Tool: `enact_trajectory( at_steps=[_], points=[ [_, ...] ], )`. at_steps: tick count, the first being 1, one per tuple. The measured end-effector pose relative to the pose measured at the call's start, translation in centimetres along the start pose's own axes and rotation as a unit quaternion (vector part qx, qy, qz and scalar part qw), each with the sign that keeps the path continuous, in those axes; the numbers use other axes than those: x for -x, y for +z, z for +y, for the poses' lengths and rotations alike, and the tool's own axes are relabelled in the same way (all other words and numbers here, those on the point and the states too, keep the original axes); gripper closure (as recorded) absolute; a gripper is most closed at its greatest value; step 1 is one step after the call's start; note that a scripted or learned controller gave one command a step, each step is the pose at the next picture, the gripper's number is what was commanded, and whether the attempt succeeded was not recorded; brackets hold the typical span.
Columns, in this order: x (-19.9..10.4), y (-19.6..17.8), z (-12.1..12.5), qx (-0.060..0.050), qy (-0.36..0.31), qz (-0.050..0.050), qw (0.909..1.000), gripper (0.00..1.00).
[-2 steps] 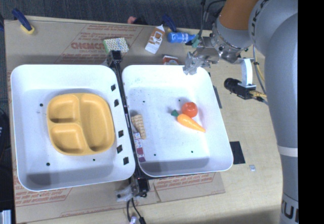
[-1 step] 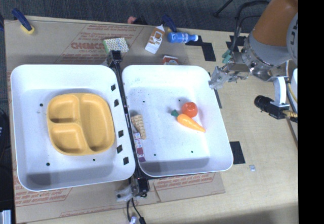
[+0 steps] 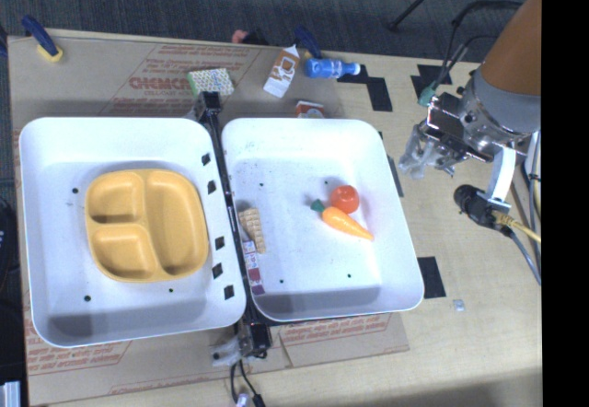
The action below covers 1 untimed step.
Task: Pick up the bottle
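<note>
Bottle (image 3: 329, 69): small, blue, lying on its side on the bench behind the bins, well to the left of the gripper (image 3: 425, 156) and farther from the camera. It rests outside both bins, near a small carton (image 3: 282, 72) and a blue clamp (image 3: 306, 41).

The gripper hangs over bare bench just right of the right bin (image 3: 391, 166), holding nothing. It looks pale and glassy against the bench, so how far it is open cannot be told.

In the right bin, left of the gripper and nearer the camera, lie a carrot (image 3: 346, 223) touching a tomato (image 3: 344, 198), and a waffle-like block (image 3: 250, 228) by the bin's far wall. The left bin (image 3: 37, 239), much farther left, holds a yellow divided tray (image 3: 147, 223).

Risks, as a judgement: the bottle is round and on its side, so a poorly aligned close could roll it away or squirt it out. The carton and clamp sit close by and could be knocked or grabbed instead. A descent aimed inside the bin would miss altogether.

Hard to make out: the bottle's cap end blurs into the bench, and the arm (image 3: 511, 55) is cut off at the frame's right.
</note>
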<state>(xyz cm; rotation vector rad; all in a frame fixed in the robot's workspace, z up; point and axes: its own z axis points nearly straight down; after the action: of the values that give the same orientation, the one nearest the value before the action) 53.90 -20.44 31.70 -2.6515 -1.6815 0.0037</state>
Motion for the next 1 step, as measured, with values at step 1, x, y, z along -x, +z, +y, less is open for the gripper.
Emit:
enact_trajectory(
  at_steps=[1],
  points=[
    [1.87, 0.19, -5.17, -0.002, 0.142, 0.000, 0.9898, 1.00]
  ],
)
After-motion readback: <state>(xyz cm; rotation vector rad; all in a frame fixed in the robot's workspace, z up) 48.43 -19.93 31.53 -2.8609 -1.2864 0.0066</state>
